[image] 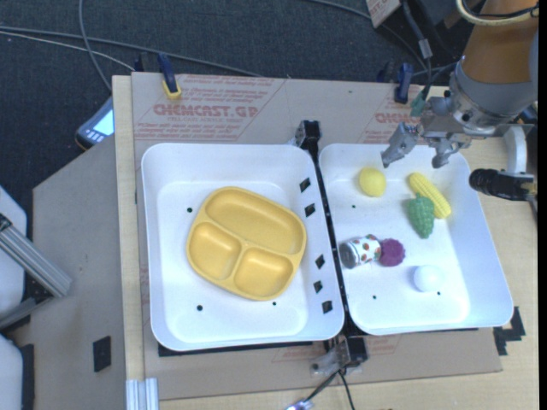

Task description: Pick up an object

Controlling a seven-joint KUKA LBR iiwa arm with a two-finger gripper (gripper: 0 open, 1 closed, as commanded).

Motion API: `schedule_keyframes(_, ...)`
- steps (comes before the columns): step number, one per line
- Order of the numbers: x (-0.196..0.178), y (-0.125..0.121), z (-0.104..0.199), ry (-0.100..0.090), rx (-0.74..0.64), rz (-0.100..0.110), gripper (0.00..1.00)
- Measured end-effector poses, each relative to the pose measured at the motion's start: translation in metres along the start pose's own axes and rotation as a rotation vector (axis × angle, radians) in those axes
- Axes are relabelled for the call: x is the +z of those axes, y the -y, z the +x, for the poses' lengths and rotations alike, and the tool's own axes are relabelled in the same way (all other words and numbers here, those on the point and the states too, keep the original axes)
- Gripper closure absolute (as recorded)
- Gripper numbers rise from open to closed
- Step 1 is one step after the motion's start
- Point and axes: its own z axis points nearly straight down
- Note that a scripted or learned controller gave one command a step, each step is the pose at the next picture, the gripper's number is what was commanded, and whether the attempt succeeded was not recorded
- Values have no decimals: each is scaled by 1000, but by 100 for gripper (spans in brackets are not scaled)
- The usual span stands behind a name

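Camera view: gripper (420, 150) spread wide, nothing btwn fingers, above right bin (487, 301) far edge. Right bin: 1 lemon (372, 182), 1 corn (429, 194), 1 green grapes (421, 215), 1 can (361, 251), 1 purple item (391, 252), 1 white ball (426, 278). Left bin (167, 314): 1 yellow tray (246, 243).

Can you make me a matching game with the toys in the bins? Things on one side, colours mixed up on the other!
Things:
1. divided plate
2. grapes
3. fuzzy ball
4. egg

Colours:
A. purple
B. white
C. yellow
D. green

Pairs: 1-C, 2-D, 3-A, 4-B
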Motion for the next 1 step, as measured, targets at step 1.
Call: schedule_keyframes(1, -7, -2, 0, 1, -2, -13, 0)
